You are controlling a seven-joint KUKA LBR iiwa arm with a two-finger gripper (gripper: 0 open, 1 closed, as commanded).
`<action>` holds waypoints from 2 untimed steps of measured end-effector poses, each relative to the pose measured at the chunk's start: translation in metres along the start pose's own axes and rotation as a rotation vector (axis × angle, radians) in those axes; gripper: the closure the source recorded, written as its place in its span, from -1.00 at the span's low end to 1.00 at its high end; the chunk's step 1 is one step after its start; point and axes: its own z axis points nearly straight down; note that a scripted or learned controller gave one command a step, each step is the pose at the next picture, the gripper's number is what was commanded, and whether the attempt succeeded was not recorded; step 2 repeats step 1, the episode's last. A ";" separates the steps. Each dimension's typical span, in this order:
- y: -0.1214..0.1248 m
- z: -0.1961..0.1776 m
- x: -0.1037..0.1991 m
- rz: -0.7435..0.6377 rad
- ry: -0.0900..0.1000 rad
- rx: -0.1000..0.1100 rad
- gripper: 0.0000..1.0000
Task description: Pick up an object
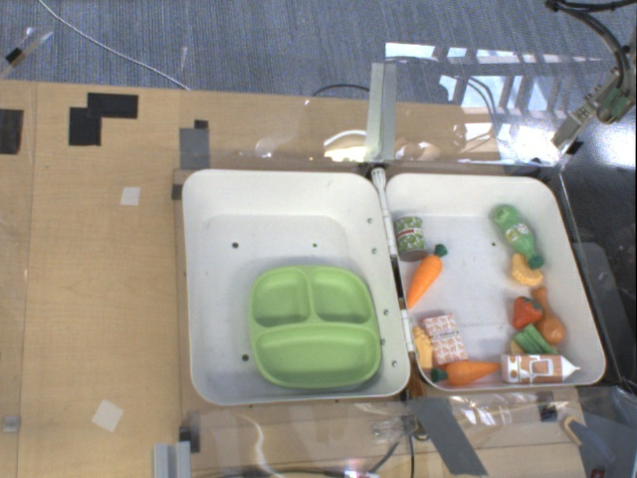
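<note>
The right bin (557, 207) holds several toy foods. A carrot (425, 275) and a small can (409, 235) lie near its left wall. A green bottle (513, 229) and a yellow piece (525, 270) sit at the right, with red, orange and green vegetables (535, 325) below them. Along the front lie a white bottle (537, 368), an orange carrot (471, 371) and a pink packet (443, 337). My gripper (595, 106) is at the upper right edge of the view, beyond the bin's far right corner and well away from all the items.
The left bin (229, 217) bears a green divided plate (315, 325). A grey post (378, 118) stands behind the wall shared by the bins. A black cable (587, 13) loops above the gripper. Brown bench (90, 297) lies to the left.
</note>
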 end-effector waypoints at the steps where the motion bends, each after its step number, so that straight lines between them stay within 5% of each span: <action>1: 0.048 -0.031 0.071 0.111 0.008 0.001 1.00; 2: 0.048 -0.031 0.071 0.111 0.008 0.001 1.00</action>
